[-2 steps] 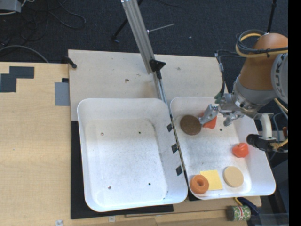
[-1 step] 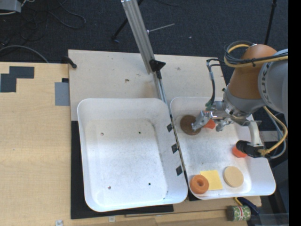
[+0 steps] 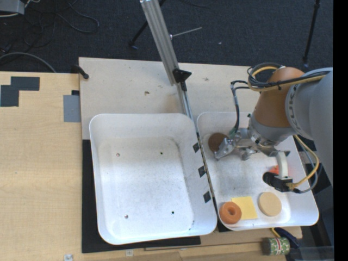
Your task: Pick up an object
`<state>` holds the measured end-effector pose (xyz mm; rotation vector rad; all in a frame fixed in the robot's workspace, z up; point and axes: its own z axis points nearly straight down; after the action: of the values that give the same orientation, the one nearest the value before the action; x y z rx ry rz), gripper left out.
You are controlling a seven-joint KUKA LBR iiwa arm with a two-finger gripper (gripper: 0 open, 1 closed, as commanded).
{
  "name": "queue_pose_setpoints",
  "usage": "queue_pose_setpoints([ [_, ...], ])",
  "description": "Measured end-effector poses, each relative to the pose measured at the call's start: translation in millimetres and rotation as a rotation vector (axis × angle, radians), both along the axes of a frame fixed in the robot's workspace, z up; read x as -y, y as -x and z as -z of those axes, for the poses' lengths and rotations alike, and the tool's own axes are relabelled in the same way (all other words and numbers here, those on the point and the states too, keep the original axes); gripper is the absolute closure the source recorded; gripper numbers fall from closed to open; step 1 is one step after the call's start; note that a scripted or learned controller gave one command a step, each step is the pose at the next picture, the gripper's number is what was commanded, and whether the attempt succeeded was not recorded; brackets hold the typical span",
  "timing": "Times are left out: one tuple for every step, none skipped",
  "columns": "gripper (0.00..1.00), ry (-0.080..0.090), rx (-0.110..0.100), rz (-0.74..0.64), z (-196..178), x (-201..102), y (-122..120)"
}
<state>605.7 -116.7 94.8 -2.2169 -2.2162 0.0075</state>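
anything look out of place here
One thing: a green can lies on its side on the bench, outside the right bin. The donut and the other items sit inside it.

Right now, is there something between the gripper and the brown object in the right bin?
Nothing visible stands between them. The gripper hangs just beside the brown object near the right bin's far left corner. The orange ring, yellow square and tan disc lie apart, at the near edge.
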Motion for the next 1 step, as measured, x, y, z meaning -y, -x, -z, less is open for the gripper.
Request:
queue_pose_setpoints([
  [1.00,0.001,0.004,0.006,-13.0,1.7,-0.7],
])
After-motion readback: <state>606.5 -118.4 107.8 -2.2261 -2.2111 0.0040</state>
